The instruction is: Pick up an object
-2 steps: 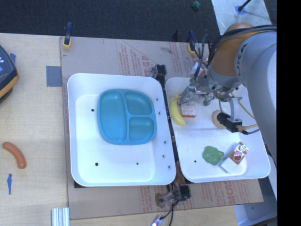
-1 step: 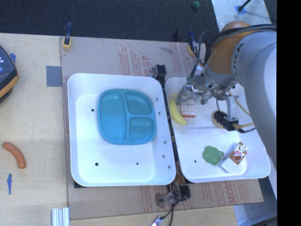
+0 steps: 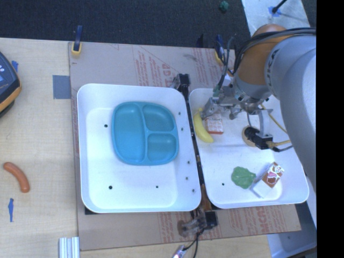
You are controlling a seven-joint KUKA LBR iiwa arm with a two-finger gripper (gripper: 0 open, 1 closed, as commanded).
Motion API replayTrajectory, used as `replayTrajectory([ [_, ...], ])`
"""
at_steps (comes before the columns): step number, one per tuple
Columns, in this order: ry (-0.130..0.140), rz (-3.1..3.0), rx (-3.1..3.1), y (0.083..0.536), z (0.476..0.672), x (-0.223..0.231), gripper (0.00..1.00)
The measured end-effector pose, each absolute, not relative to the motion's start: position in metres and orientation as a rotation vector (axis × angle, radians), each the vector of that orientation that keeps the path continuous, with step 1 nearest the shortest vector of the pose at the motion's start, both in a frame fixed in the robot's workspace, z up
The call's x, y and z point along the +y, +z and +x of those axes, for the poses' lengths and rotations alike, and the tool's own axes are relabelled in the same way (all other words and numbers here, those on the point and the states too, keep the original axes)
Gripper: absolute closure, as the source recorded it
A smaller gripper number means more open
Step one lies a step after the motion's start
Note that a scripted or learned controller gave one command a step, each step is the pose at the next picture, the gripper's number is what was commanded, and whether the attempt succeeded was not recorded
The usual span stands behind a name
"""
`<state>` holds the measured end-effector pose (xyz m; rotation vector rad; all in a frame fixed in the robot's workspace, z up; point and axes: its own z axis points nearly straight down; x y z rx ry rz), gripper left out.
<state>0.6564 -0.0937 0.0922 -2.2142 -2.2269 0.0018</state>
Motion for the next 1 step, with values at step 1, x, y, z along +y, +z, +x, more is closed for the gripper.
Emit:
replayTrajectory([
  [1,0.004,-2.210,-2.230,0.1028,0.6567,-0.0941,1.00],
])
